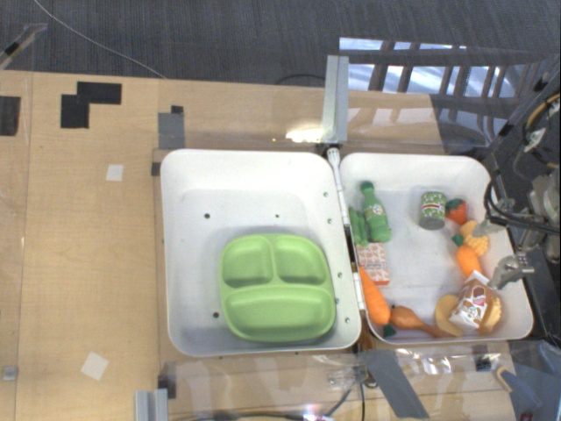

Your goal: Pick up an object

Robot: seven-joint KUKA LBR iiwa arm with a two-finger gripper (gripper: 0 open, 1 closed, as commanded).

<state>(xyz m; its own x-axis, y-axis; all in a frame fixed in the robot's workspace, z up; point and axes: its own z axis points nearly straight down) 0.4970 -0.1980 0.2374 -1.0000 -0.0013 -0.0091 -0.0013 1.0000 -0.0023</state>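
Note:
The right bin (pixel 399 175) holds several toy foods. A green bottle (pixel 375 212) lies by its left wall, above a red and white carton (pixel 372 261). A large carrot (pixel 374 297) and a drumstick (pixel 409 318) lie along the front. A small green can (pixel 432 209), a red strawberry (pixel 456 210), corn (pixel 473 233) and a small carrot (pixel 469 260) sit on the right side. A red and white packet (pixel 473 303) rests on a bread slice (pixel 453 315). My gripper (pixel 508 273) hangs over the bin's right rim, just right of the packet, with nothing seen in it.
The left bin (pixel 197 191) carries a green divided plate (pixel 277 286). A metal post (pixel 335 95) stands behind the seam between the bins. The arm's body and cables (pixel 526 165) crowd the right edge. Bare wooden bench (pixel 79 235) stretches to the left.

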